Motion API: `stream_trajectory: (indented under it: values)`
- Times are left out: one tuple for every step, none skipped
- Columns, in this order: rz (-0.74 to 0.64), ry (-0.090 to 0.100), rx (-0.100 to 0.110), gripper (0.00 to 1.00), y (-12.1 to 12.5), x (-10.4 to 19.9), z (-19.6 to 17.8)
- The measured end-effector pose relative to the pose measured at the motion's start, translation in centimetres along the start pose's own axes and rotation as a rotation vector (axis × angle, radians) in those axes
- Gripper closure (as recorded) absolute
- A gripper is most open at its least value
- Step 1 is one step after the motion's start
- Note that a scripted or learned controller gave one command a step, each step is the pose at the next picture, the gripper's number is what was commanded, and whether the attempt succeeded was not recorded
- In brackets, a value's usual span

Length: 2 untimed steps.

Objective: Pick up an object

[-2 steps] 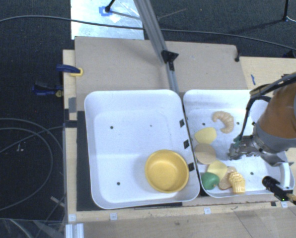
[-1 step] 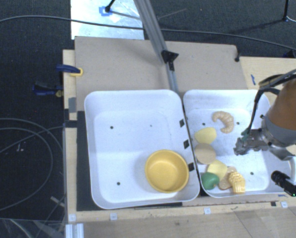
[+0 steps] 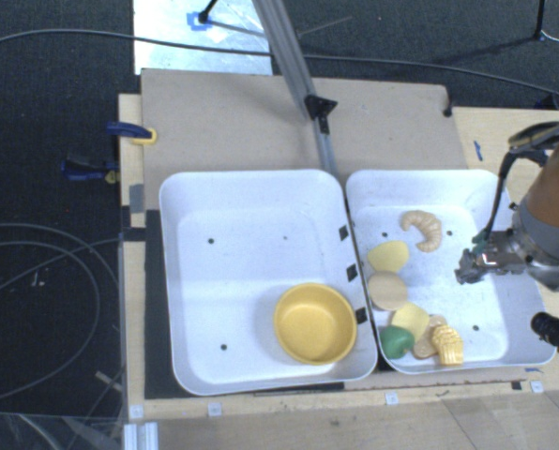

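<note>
i see two shallow white bins with smooth moulded walls and rounded corners, side by side on a tan board (image 3: 261, 111). the left bin (image 3: 214, 214) holds a round yellow bowl (image 3: 316, 322), glossy, upright, near its front right corner. the right bin (image 3: 505, 336) holds a curved tan croissant (image 3: 423, 228), a pale yellow rounded piece (image 3: 388, 256), a beige disc (image 3: 387, 291), a yellow-green lump (image 3: 411, 320), a dark green piece (image 3: 395, 341) and a ribbed yellow corn-like piece (image 3: 447, 345), the last four clustered at the front. the gripper (image 3: 469, 268) hangs dark and metallic over bare floor in the right bin, right of the croissant, apart from every item. i cannot tell how its pincer stands.
</note>
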<state>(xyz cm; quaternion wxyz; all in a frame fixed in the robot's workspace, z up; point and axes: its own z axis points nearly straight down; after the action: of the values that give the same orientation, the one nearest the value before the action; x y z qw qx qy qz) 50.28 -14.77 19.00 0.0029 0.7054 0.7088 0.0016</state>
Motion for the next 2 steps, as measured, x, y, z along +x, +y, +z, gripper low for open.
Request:
stream_trajectory:
  values:
    - [-0.001,-0.001,-0.003,1.00,0.8,0.2,-6.3]
    - [-0.006,0.003,0.003,1.00,0.9,5.2,-6.1]
